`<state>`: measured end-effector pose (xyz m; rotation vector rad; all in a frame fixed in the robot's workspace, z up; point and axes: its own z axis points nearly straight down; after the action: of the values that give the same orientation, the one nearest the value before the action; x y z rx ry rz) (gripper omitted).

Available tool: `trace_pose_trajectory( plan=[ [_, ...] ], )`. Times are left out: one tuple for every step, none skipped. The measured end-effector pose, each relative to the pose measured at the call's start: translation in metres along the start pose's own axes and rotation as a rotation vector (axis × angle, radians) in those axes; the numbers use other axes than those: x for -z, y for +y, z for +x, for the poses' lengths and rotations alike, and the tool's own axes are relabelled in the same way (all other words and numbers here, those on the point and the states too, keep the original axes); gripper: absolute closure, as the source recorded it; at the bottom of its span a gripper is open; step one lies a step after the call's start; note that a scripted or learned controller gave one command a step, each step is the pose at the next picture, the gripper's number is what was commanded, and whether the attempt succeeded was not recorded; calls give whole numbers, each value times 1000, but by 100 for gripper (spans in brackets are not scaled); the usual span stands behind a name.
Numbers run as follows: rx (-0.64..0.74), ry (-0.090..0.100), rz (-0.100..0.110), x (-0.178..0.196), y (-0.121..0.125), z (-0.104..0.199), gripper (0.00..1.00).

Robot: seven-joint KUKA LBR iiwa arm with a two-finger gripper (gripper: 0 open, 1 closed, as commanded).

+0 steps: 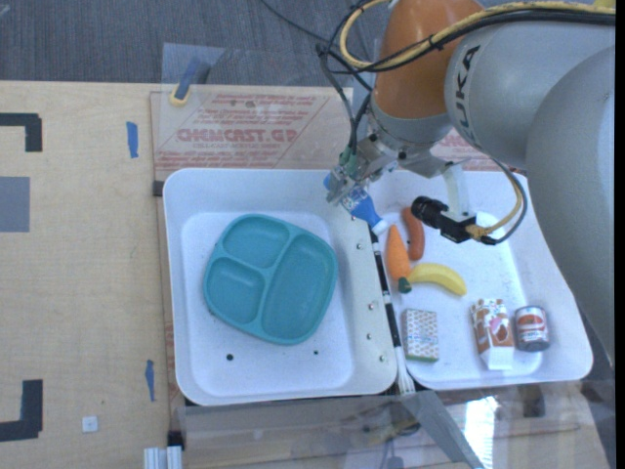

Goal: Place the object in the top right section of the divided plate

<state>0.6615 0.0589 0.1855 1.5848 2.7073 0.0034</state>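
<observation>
**Teal plate in the left bin, toy food in the right**

Pale plywood covers the bench [78, 291], smooth and matte, with blue tape strips and black corner marks on it; two shallow white plastic bins sit side by side with their rounded rims touching. Which item is the task's object cannot be told, since nothing is seen between the fingers. The divided plate [270, 277] lies flat in the left bin [186, 360]: glossy teal plastic, a rounded rectangle turned at a slant, moulded into one large compartment and two smaller ones, all bare.

In the right bin [562, 345], an orange carrot [395, 255], tapered and smooth, lies near the shared rims, beside a reddish sausage shape [414, 234]. Just below them rests a curved yellow banana [437, 278]. Further toward the near edge sit a small flat patterned packet [422, 333], a white-and-brown carton [492, 330], and a short round can [531, 327] with a metallic top.

The gripper [348, 190] hangs over the far end of the shared rims, above the carrot, a small bluish metal cluster; whether its claw is spread or pressed together cannot be told. Behind it rises the arm's orange band [422, 37], glossy and domed, with black and yellow cables looping around it. A black cylindrical part [439, 218] on a cable hangs over the right bin.
</observation>
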Motion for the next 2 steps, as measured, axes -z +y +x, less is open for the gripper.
trace_pose_trajectory(
  plan=[
    [117, 0, -1, 42, 42, 62, 100],
    [450, 3, 2, 29, 61, 123, 100]
  ],
)
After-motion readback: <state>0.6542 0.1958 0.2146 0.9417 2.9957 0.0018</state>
